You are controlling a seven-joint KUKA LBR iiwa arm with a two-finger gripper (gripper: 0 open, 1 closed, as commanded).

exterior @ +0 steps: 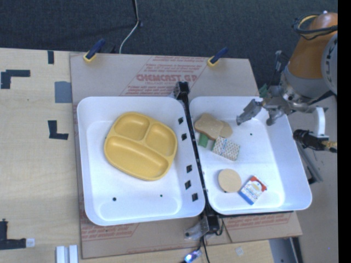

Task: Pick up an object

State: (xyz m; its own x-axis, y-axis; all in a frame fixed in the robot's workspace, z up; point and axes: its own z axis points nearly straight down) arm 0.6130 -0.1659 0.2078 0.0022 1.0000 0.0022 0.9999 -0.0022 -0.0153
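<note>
- Overhead, the claw [259,113] hangs above the far right part of the right bin [285,163], its two fingers spread apart with nothing between them.
- One finger [248,112] points left toward the middle of the bin; the other sits just to its right, near the bin's far rim.
- Inside the right bin, a tan bread-shaped piece [213,126] lies near the far left corner, with a small green block [205,141] touching its near edge.
- A patterned packet [227,148] lies just beside the bread piece, on its near right side.
- A round tan disc [229,180] rests closer to the near edge, and a small red, white and blue packet [252,189] lies just to its right.
- All these things lie apart from the claw, none touching it.
- The left bin [90,147] holds a yellow divided plate [141,145], lying flat with three compartments.
- Both bins sit on a cardboard sheet [159,78] on the wooden surface [33,158], with clamps at its far edge.
</note>
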